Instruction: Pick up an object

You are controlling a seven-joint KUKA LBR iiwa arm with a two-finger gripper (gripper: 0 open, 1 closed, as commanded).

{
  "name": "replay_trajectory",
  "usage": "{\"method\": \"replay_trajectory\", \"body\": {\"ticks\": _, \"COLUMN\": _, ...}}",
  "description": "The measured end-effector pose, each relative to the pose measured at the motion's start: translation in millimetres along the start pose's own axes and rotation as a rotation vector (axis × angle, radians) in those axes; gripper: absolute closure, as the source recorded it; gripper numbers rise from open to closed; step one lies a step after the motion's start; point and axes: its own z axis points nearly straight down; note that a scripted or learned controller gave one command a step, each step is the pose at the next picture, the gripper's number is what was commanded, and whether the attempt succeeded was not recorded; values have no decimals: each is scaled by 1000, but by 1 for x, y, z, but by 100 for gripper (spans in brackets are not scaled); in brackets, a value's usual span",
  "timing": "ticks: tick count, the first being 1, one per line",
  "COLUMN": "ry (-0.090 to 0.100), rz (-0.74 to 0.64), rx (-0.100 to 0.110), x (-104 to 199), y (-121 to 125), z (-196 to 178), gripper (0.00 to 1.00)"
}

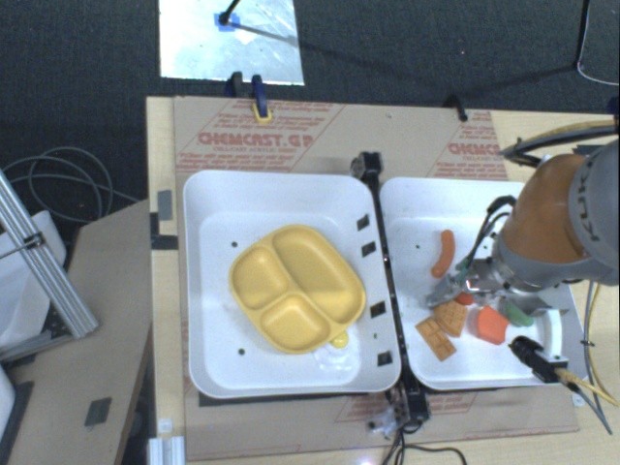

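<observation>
Desk (165, 289): pale wood, carrying a cardboard sheet (291, 134) with red print; two white bins sit side by side on the sheet.
Left bin (208, 260): holds a yellow plate (295, 287) with three compartments, lying flat and turned at an angle near the bin's middle.
Yellow bit (339, 340): small, at the plate's lower right edge and touching it.
Right bin (412, 211): holds the small things, all gathered in its lower half.
Sausage (444, 252): orange-red, lying lengthwise up the view, left of the arm and just above the gripper.
Upper waffle piece (449, 318): tan and gridded, just below the gripper; whether the two touch cannot be told.
Lower waffle piece (435, 339): the same kind, just beside the upper one, toward the bin's lower left corner.
Red block (490, 325): just right of the upper waffle piece, close under the wrist.
Green piece (520, 311): just right of the red block, partly hidden by the wrist.
Arm (547, 221): grey with an orange band, reaching in from the right over the right bin.
Gripper (455, 289): low over the right bin, between the sausage and the upper waffle piece; whether it is wide, narrow or holding anything cannot be told.
Black clips (369, 250): spaced along the edge where the two bins meet.
Clamp (260, 95): blue and yellow, at the cardboard sheet's top edge.
Shiny sheet (231, 27): beyond the desk, on the dark floor.
</observation>
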Motion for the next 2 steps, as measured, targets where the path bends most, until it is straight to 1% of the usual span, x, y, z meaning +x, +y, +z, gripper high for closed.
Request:
{"method": "replay_trajectory", "body": {"ticks": 1, "ry": -4, "rz": -3, "rx": -15, "x": -1, "y": 7, "z": -14, "gripper": 100}}
{"method": "replay_trajectory", "body": {"ticks": 2, "ry": -1, "rz": -15, "rx": -21, "x": 80, "y": 38, "z": -108, "gripper": 100}}
